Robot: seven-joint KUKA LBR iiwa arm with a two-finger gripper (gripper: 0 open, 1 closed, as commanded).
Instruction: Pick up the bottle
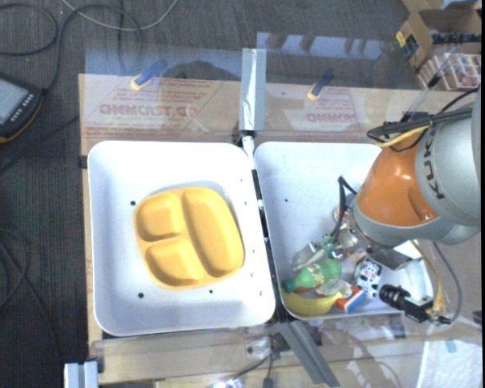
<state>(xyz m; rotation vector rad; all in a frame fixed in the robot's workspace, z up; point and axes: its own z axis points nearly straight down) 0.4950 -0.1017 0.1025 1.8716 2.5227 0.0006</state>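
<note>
Left bin [113, 241]: held a yellow divided tray [190, 237].
Right bin [295, 180]: held small cluttered items [327, 277].
Gripper [345, 241]: state impossible to tell.

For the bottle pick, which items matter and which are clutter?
Job: grey and orange arm's gripper, low over the right white bin; the bottle cannot be singled out among the heaped items.

Lying about: yellow three-compartment plastic tray in the left white bin; green plastic toy; white dice.

Single fixed camera high above the bench [226, 103], angled down, both white bins [113, 176] framed, arm [436, 184] entering from right
</note>
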